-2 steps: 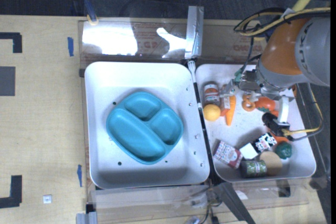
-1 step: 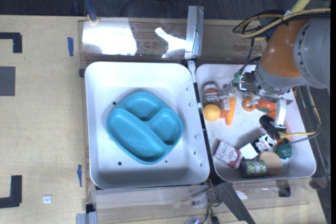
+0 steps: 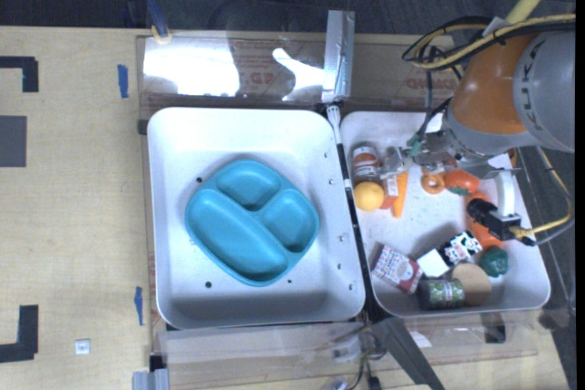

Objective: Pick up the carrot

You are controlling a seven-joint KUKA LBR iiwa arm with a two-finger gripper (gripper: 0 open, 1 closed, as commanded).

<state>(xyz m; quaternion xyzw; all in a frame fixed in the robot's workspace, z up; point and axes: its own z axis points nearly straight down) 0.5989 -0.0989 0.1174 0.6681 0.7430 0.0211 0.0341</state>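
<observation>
- Reaching in from the right, the grey arm with its orange band [image 3: 489,96] hangs over the upper part of the right bin [image 3: 535,288], and the gripper [image 3: 428,155] sits low at the end of it, over the bin floor.
- From where I stand, the metal parts at the gripper's end are too small and cluttered to read, so I cannot tell whether it is open or closed, or whether it has hold of anything.
- Just left of the gripper and a little lower lies the carrot [image 3: 399,194], a thin orange stick resting on the bin floor, tilted slightly off upright.
- Right beside the carrot, on its left, sits a yellow ball-like fruit [image 3: 368,196], and above that a small can with a red label [image 3: 365,163].
- To the right of the carrot, under the arm, an orange and red toy [image 3: 450,182] lies on the floor of the bin.
- Along the near edge of the right bin are a small red and white carton [image 3: 395,268], a dark green jar on its side [image 3: 443,291] and a dark green round item [image 3: 494,263].
- Over in the left bin [image 3: 174,224] sits a blue divided plate [image 3: 251,219], well apart from the carrot.
- Yellow cables [image 3: 457,36] loop above the arm.
</observation>
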